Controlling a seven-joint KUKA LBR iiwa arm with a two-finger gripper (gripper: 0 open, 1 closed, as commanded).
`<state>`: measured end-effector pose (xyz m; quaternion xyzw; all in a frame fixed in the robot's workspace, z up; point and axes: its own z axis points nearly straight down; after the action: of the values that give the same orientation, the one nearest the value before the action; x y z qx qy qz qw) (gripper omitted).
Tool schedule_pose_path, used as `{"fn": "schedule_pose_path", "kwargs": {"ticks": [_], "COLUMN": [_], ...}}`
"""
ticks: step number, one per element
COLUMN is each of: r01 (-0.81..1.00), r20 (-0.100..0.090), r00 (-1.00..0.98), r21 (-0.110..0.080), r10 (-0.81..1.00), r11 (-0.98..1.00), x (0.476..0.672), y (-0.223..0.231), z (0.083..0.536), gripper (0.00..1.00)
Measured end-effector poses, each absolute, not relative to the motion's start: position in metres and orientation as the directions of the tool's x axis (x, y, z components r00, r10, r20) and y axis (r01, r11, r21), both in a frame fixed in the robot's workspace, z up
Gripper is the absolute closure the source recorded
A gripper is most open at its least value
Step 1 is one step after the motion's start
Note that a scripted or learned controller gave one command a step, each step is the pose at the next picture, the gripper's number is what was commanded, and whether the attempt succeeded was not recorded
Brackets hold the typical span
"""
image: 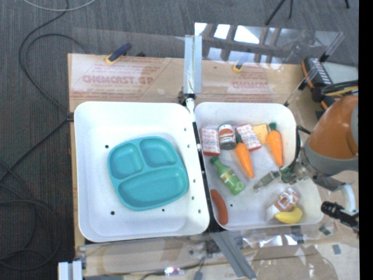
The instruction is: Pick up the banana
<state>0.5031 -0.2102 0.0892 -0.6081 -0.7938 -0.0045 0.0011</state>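
Observation:
The yellow banana (289,216) lies in the near right corner of the right bin (256,212), just below a small brown-and-white packet (285,200). My gripper (263,182) reaches in from the right and hangs low over the bin floor, up and to the left of the banana and apart from it. It sits between the packet and an orange carrot (245,160). Nothing shows in its grasp. The arm's orange band (335,134) is over the bin's right rim.
The right bin also holds a second carrot (275,146), a cheese wedge (260,133), two red-and-white cartons (209,140), a can (227,136), a green bottle (228,176) and a sausage (220,206). A teal divided plate (148,171) lies in the left bin (93,127).

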Motion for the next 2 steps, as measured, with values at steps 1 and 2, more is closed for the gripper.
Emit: {"fn": "schedule_pose_path", "kwargs": {"ticks": [1, 2], "r01": [0.965, 0.996], "r20": [0.007, 0.000], "r00": [-0.260, -0.092], "r21": [0.006, -0.001], "r10": [0.965, 0.996], "r11": [0.260, 0.092], "x": [0.503, 0.497], "y": [-0.210, -0.202], "z": [0.089, 0.155], "gripper": [0.00, 0.00]}}
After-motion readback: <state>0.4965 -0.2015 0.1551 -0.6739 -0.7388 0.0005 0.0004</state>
